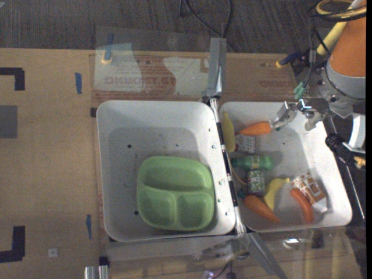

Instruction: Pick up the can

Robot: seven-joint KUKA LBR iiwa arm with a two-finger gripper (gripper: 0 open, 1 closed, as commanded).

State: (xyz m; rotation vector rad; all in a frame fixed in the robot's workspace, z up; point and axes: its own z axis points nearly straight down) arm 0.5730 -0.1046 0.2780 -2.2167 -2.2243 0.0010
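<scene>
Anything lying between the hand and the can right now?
In the camera view, the upper carrot lies between the hand and the can, along with the green bottle.

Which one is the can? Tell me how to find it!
Look in the right bin, along its left wall. Below the green bottle lying on its side sits the can, beside a yellow banana. It is short, round and green-labelled.

Light is even and fairly dim, coming from above; the 2 shallow white plastic bins (110,156) are the brightest areas, slightly washed out. The green divided plastic tray (174,192) casts a soft shadow to its upper left. Pale glare streaks the clear plastic sheet (151,68) at upper centre; detail is soft throughout
</scene>
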